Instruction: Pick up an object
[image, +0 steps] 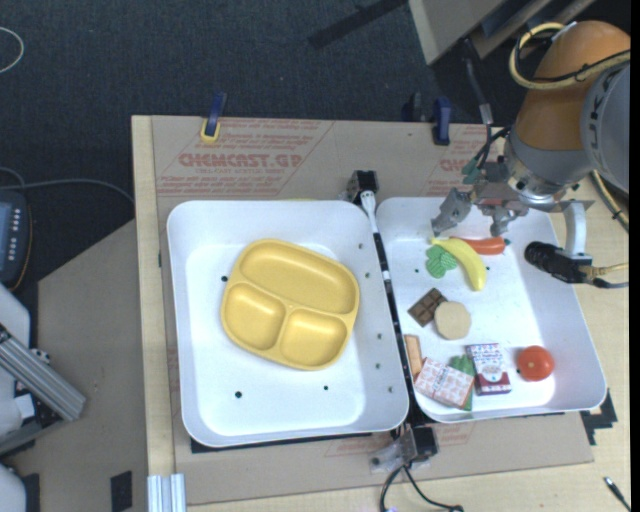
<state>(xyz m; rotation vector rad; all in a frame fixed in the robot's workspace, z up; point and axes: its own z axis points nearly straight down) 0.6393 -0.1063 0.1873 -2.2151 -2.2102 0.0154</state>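
From the camera above, the gripper (478, 212) hangs over the far end of the right bin (570, 330), fingers spread, nothing between them. A banana (466, 260) lies just below it, beside a green piece (439, 262) and a red strip (487, 244). Nearer lie a round cracker (452, 320) and tomato (536, 363). A yellow divided plate (290, 303) sits in the left bin (195, 300)

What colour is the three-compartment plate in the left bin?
Yellow: the divided plastic plate shows plainly in the camera view.
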